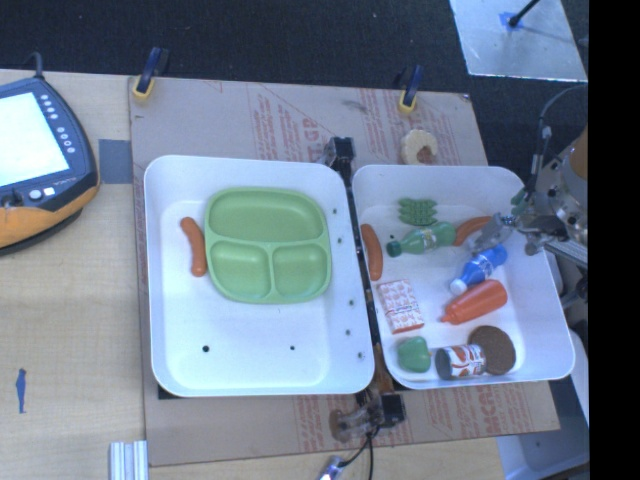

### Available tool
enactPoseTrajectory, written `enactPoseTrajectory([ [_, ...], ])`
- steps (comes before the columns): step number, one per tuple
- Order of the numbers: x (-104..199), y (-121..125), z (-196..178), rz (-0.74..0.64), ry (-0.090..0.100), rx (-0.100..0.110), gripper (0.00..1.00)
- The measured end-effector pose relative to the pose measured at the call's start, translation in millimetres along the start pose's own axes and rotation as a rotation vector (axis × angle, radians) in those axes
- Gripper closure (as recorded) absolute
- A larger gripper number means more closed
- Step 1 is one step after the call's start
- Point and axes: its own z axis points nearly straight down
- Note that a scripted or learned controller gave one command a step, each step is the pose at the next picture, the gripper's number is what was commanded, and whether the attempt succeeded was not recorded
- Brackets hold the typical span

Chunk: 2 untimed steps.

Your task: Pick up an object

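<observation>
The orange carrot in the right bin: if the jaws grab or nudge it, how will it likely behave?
The orange carrot looks like smooth moulded plastic, so probably stiff, light and a bit slippery. Its rounded, tapered body lies flat, so a side push would likely roll it in an arc. The blue bottle lies close beside it and may get knocked.
</observation>
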Motion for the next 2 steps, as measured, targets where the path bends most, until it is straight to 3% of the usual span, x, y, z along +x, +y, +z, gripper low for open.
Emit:
enactPoseTrajectory([
  [1,32,-39,103,-0.002,0.0,0.001,0.0],
  [2,31,-39,92,-0.007,-0.001,0.003,1.0],
])
